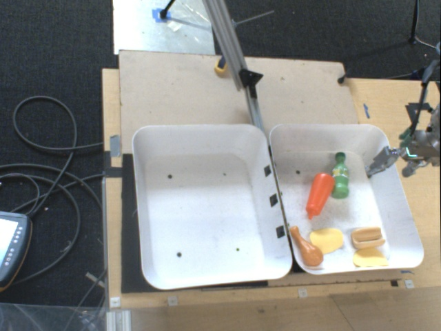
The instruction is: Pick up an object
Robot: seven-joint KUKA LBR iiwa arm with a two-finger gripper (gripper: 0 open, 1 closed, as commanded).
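The right bin [324, 127] holds several toy foods. An orange carrot [319, 193] lies at its middle, touching a green bottle [340, 176] on its right. Along the near wall lie a brown drumstick [305, 247], a yellow piece [328, 240], a hot dog bun [367, 237] and a flat yellow slice [371, 257]. My gripper [391, 168] hangs over the bin's right rim, to the right of the bottle and apart from it. Its fingers stand open with nothing between them.
The left bin [200, 128] stands beside the right one, sharing a divider edge with black clips [273, 199]. A slanted metal pole [231, 43] crosses the back of the bench. Cables and a pendant [12, 243] lie on the floor to the left.
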